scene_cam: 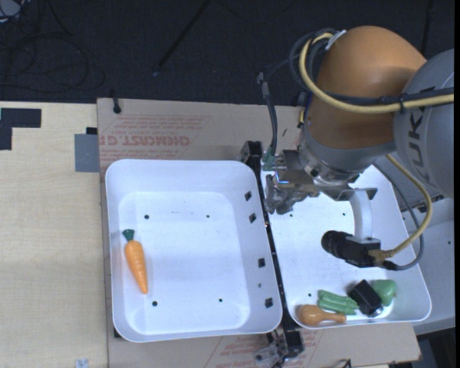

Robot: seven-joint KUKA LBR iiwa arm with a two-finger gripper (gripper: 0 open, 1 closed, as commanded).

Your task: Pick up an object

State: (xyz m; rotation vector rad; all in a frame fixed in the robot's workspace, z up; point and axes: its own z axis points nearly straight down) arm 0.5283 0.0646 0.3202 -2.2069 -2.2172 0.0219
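Light wood counter (38, 244), cardboard sheet (176, 133) under two white bins, its print mirrored, unreadable; dark floor with cables behind. Left bin (184, 176): one carrot (136, 262). Right bin (422, 301): green, black, tan items near front edge. Gripper (280, 198) at right bin's left wall; can't tell its state.

Lighting was even and bright over the two white bins (180, 176), whose floors ran close to overexposed, while the background beyond the bench was nearly black. The arm (368, 90) cast a soft shadow across the upper part of the right bin. Focus was adequate throughout, with mild graininess and slight softness toward the edges.
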